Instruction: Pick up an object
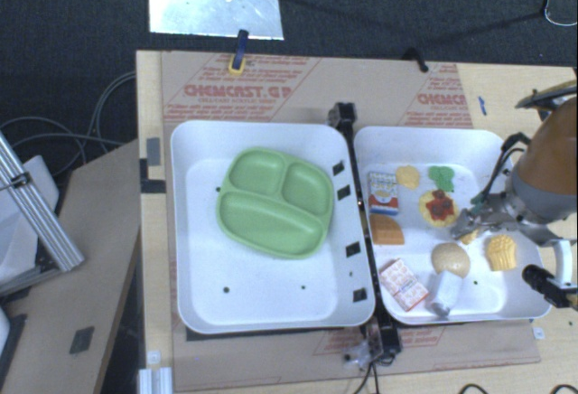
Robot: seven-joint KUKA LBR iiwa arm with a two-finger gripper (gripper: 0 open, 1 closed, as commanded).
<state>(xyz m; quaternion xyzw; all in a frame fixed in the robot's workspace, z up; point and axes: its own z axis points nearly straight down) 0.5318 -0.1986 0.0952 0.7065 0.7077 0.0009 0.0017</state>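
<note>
The grey two-finger gripper (grip state: cannot tell) hovers beside the round red-and-yellow toy plate; a yellow ridged toy lies just right.

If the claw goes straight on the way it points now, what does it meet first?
Probably the plate of spaghetti with red sauce: the claw points left toward it, close by. Its height above the right bin is unclear.

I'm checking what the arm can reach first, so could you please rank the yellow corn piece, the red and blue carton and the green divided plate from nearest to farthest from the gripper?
From the gripper:
1. Yellow corn piece, right bin, just beside it toward the front.
2. Red and blue carton, at the right bin's left side.
3. Green divided plate, in the left bin.
</note>
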